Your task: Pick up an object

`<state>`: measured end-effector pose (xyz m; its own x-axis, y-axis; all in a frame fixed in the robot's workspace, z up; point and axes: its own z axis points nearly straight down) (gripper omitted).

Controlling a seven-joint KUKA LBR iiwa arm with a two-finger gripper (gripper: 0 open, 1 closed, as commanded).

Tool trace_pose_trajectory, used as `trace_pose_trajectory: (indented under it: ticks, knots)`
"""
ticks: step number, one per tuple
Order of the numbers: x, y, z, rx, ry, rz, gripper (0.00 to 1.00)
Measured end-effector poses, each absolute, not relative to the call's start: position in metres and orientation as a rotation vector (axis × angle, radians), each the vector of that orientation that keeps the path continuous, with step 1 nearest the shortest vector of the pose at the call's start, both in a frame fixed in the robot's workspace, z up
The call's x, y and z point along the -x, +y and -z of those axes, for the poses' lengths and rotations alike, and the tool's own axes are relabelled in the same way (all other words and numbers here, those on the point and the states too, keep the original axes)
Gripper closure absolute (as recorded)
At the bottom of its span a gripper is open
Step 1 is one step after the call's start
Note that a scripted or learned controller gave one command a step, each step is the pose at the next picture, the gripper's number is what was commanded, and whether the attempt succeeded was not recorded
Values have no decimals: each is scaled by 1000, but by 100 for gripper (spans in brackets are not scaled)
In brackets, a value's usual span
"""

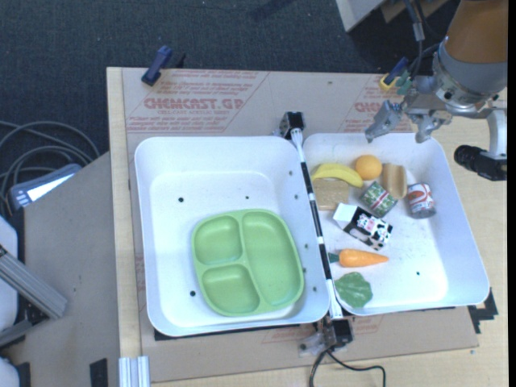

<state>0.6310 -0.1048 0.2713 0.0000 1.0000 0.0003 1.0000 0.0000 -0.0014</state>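
Bench [201,103], two white bins | gripper [401,129] spread wide, empty, above right bin's [451,216] upper edge | orange [368,167] just below it | step: approach | next: descend, close.

"CHEMCAST GP" in red on the board [197,95]

Right bin [451,274]: banana [337,173], orange [368,167], carrot [362,258], can [419,200], cartons, green leaf [354,289].
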Motion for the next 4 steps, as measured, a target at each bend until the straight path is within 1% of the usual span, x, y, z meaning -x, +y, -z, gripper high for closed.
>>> trace_pose_trajectory:
  ticks: [1, 2, 3, 4]
  knots:
    - [-617, -114, -130, 2221, -2219, -2, 0]
    - [-609, -140, -84, 2220, -2218, -3, 0]
    - [-610, -140, -95, 2223, -2220, 1, 100]
    - [-544, -68, -185, 2219, -2221, 0, 100]
